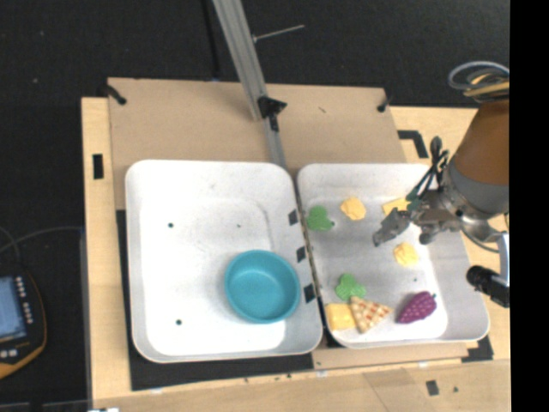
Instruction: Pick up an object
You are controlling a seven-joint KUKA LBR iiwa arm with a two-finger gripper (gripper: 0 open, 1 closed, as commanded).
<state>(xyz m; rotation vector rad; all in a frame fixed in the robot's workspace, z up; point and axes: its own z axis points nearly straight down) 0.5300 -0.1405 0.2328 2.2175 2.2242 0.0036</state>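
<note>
My gripper (404, 233) hangs over the right bin (455, 316), reaching in from the right, with its fingers spread open and nothing between them. Just below it lies a small yellow piece (406, 253). Another yellow piece (395, 204) lies just above it, and a third yellow one (352, 208) sits further left. A green piece (319, 220) rests near the bin's left wall. Along the front lie a second green piece (349, 286), a pizza slice (370, 314), a yellow block (340, 318) and purple grapes (417, 306).
The left bin (171, 204) holds a blue bowl (261, 286) near its front right corner. A grey metal post (244, 50) slants up from between the bins at the back. Cables and the arm's orange-banded wrist (485, 157) crowd the right edge.
</note>
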